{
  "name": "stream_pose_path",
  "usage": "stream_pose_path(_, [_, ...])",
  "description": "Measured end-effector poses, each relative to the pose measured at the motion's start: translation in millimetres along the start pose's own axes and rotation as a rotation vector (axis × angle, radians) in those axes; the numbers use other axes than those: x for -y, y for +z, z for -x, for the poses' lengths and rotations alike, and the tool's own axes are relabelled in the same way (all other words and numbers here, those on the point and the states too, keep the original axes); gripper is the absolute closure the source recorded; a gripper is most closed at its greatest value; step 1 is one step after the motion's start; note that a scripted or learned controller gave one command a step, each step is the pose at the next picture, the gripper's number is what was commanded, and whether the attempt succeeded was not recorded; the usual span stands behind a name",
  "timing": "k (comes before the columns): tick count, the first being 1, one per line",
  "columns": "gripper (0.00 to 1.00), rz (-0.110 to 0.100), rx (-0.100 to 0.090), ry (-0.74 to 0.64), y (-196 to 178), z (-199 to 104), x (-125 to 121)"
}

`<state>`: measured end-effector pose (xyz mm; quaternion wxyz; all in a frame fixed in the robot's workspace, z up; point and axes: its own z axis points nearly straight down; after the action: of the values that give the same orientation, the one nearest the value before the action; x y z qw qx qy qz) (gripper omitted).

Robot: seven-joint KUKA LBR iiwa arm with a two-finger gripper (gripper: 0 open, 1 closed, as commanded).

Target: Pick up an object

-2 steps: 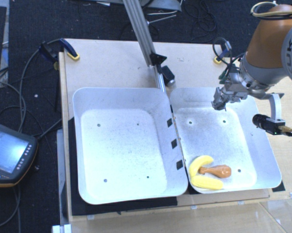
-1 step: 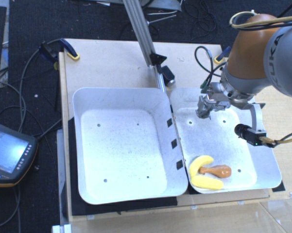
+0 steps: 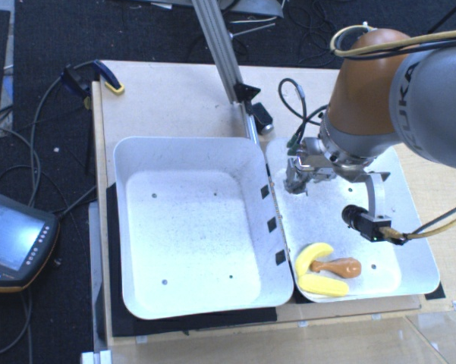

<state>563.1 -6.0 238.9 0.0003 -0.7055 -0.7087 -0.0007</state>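
Pincer point(image 3: 297, 179) low over the far-left part of the right bin point(image 3: 410, 268), close to the wall shared with the left bin point(image 3: 190, 226). Apart or together: cannot tell, with the wrist and its fittings crowding the tip from this angle. No contact seen with any object.

Banana point(image 3: 316, 258) well apart from the pincer, nearer the camera and slightly to its right, in the near-left corner of the same bin. Yellow, curved, lying flat on the bin floor, close to the near rim.

Brown toy point(image 3: 343, 267) lying across the banana's inner curve and touching it, likewise well clear of the pincer, to the near right. Smooth, club-shaped, thicker end pointing right.

Small black unit point(image 3: 363, 223) on a bracket, between the pincer and the brown toy, to the pincer's right and nearer the camera. Above the bin floor, by the look of it.

Arm point(image 3: 432, 105) rising behind and to the right of the pincer, orange band above the wrist, grey beyond.

Slanted metal rail point(image 3: 221, 44) beyond the pincer and to its left, foot near the bins' far edge. Pendant point(image 3: 14, 241) far off to the pincer's left, on the floor beside the bench.
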Motion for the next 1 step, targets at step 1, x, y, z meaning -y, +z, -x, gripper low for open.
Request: stream_pose_path(1, [1.00,-0.001,0.000,0.001,6.2,-43.1,20.8])
